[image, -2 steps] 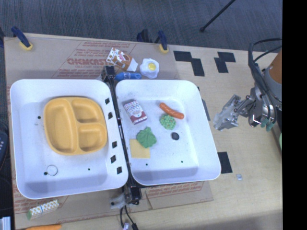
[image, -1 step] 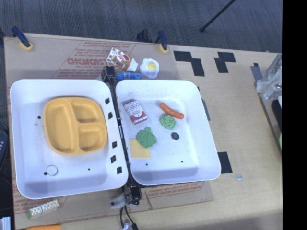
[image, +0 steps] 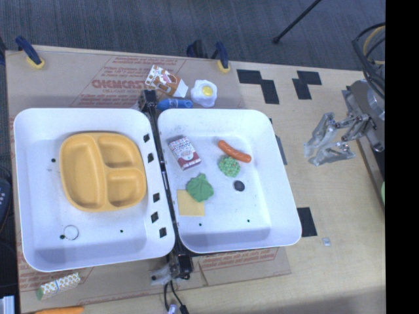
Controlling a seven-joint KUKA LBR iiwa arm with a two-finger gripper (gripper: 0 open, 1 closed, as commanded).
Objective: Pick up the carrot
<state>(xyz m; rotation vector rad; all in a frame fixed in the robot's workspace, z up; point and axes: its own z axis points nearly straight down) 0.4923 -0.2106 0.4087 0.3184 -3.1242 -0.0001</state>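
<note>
The carrot (image: pixel 234 151), a small orange stick, lies tilted in the upper middle of the right bin (image: pixel 278 175). My gripper (image: pixel 319 150) hovers over the bare bench to the right of that bin, well apart from the carrot. Its metal fingers (image: pixel 313 154) are spread, with nothing between them.
Around the carrot in the right bin lie a red carton (image: pixel 184 152), a round green broccoli piece (image: pixel 228 167), a leafy green piece (image: pixel 200 188), a yellow cheese slice (image: pixel 190 204) and a small dark disc (image: pixel 239 186). The left bin (image: pixel 29 175) holds a yellow divided plate (image: pixel 103 170). Toys sit behind the bins.
</note>
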